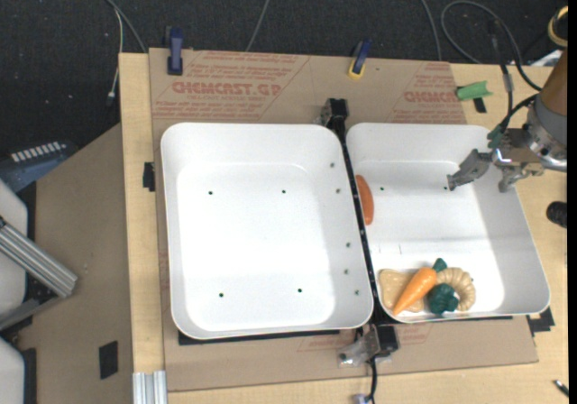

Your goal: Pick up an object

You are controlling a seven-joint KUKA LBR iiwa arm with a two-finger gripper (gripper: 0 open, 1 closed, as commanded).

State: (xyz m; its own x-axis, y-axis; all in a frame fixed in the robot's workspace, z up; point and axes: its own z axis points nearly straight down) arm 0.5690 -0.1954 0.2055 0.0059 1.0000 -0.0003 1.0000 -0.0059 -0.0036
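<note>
- Two shallow white plastic bins side by side on a brown cardboard-covered bench (270, 87): left bin (180, 240) showing only its bare floor with small dark dots, right bin (433, 222) holding the objects.
- Orange plastic carrot with a green top (416, 289) near the front edge of the right bin, toward its front-left corner, lying at a slant across a pale beige ridged toy piece (458, 280).
- Dark teal-green lumpy toy (442, 299) touching the carrot's leafy end, resting on the same beige piece.
- Slim orange-red elongated object (366, 198) pressed along the left wall of the right bin, just beside the divide between the bins, about halfway along that wall.
- Grey two-finger gripper (482, 168) over the right bin's back-right area, near its right edge, reaching in from the right; fingers (464, 169) spread apart, nothing between them.
- Well apart from the carrot cluster and from the orange-red object.
- Blue clamp (175, 50) at the bench's back-left edge, yellow-and-blue clamp (360, 59) at mid-back edge, green clip (473, 91) toward the back-right corner.
</note>
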